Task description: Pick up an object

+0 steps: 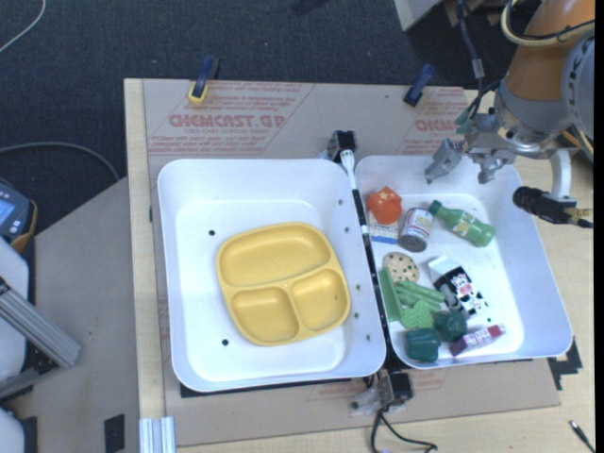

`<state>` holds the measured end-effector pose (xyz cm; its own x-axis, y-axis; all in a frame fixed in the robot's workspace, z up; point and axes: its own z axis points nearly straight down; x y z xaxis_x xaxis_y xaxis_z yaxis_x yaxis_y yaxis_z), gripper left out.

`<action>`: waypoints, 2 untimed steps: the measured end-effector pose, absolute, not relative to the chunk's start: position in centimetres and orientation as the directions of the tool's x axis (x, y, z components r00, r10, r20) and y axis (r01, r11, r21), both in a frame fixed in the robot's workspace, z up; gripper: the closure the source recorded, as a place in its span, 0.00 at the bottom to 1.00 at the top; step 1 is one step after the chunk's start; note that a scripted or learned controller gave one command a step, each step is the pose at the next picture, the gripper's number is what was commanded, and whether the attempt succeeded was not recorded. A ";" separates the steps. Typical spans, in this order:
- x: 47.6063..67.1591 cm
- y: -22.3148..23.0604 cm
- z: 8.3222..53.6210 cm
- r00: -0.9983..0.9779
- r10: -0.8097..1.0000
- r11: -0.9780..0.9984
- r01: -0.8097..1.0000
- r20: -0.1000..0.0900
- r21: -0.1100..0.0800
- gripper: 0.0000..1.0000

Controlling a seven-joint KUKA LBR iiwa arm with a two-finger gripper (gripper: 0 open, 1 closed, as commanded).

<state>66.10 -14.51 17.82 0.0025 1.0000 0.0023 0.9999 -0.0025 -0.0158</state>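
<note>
My gripper (pixel 465 165) hangs over the far edge of the right bin (pixel 540 253), open, with nothing between its fingers. Below it in that bin lie a green bottle (pixel 463 223), a small grey can (pixel 414 228) and a red-orange piece (pixel 384 203). Nearer the front of the bin are a round cookie (pixel 402 269), a green bundle of beans (pixel 411 302), a dark green lump (pixel 423 345), a black-and-white cow figure (pixel 461 290) and a purple-red tube (pixel 479 337).
The left bin (pixel 184 253) holds a yellow divided plate (pixel 281 281). Both bins rest on a cardboard sheet (pixel 236 121) held by clamps at the back. A black clip (pixel 341 143) sits where the bins meet at the far side.
</note>
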 end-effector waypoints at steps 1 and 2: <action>66.4 -14.5 18.8 0.000 1.000 0.000 1.000 0.000 0.000 0.00; 66.3 -14.2 12.4 -0.002 1.000 0.002 1.000 0.001 -0.007 0.00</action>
<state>66.31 -14.23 12.40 -0.0016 1.0000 0.0012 1.0000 0.0016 -0.0068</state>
